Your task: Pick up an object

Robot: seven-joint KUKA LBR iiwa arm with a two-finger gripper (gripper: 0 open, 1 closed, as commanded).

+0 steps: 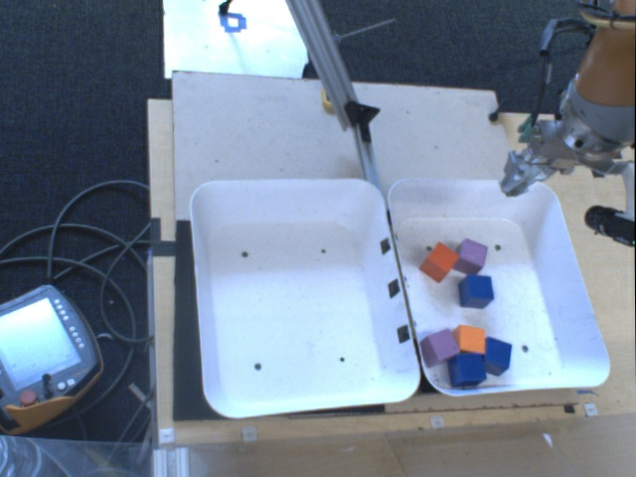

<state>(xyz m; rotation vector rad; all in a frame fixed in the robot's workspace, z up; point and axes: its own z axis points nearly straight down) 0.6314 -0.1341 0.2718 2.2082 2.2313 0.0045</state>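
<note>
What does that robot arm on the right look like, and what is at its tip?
The arm is grey metal with an orange band above the wrist. Dark cables loop beside it. At its tip sits a small silvery-grey gripper, too blurred to make out details.

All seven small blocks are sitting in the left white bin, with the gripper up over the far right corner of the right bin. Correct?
Not quite. The camera view shows the seven small orange, purple and blue blocks lying in the right shallow white bin, not the left shallow white bin. The two-finger gripper is indeed over the right bin's far right corner.
</note>
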